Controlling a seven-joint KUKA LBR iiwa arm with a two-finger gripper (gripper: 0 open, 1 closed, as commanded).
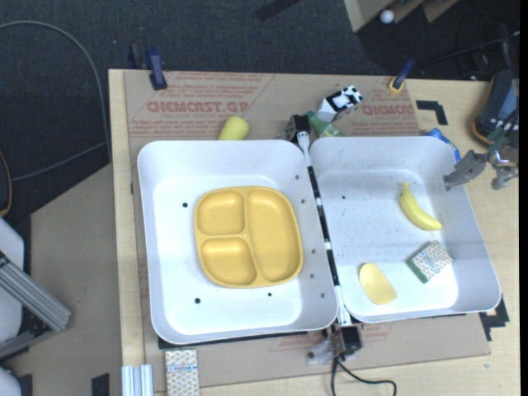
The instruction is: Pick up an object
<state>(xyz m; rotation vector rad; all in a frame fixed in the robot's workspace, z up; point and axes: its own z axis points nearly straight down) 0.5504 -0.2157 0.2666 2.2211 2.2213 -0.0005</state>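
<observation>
Below me, dark blue-grey carpet floor [58, 97] surrounds my tan cardboard-topped table [272, 97] with red lettering. A thin pale cable [92, 60] loops across the far left floor; an aluminium rail [29, 295] slants near left.

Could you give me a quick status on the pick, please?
Gripper open at right bin's far right edge, holding nothing. Banana nearest, untouched. Nothing between them.

Even overhead light, bright on both white bins [388, 304], w/ mild glare washing out the left bin's floor [165, 221]. Shadows short, soft (darkest along bin walls). Focus approx. uniform but soft; carpet [66, 23] goes dim, grainy.
</observation>
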